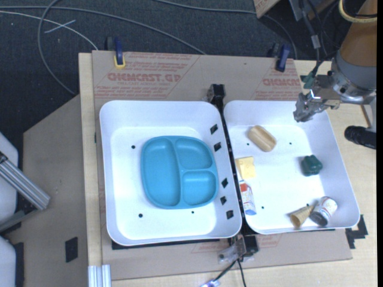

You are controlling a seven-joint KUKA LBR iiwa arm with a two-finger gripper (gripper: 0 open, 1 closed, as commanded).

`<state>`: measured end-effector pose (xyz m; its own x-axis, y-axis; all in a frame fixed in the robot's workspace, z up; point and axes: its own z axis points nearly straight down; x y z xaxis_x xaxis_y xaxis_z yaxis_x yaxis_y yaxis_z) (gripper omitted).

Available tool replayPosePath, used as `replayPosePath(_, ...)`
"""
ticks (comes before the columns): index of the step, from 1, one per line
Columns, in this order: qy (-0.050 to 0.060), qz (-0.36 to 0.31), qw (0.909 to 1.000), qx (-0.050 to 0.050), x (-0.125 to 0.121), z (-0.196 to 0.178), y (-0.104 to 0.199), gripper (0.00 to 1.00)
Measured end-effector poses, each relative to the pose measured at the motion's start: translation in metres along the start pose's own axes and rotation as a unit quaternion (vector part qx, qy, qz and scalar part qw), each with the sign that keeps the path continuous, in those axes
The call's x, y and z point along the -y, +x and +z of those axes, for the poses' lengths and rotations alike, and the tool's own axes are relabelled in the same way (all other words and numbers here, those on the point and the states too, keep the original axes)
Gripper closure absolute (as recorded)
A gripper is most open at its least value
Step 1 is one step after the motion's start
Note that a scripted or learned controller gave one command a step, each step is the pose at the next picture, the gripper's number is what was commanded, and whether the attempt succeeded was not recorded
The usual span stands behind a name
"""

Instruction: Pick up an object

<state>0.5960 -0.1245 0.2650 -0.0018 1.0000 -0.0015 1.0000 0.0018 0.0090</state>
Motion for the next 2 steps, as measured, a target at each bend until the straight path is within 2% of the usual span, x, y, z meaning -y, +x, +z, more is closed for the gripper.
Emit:
replayPosePath(1, 0.005, -0.002, 1.0000, -0.002, -0.005, 0.011, 0.044, 1.00)
replayPosePath(2, 0.006, -0.002, 1.0000, -0.003, 0.003, 0.028, 0.098, 1.00)
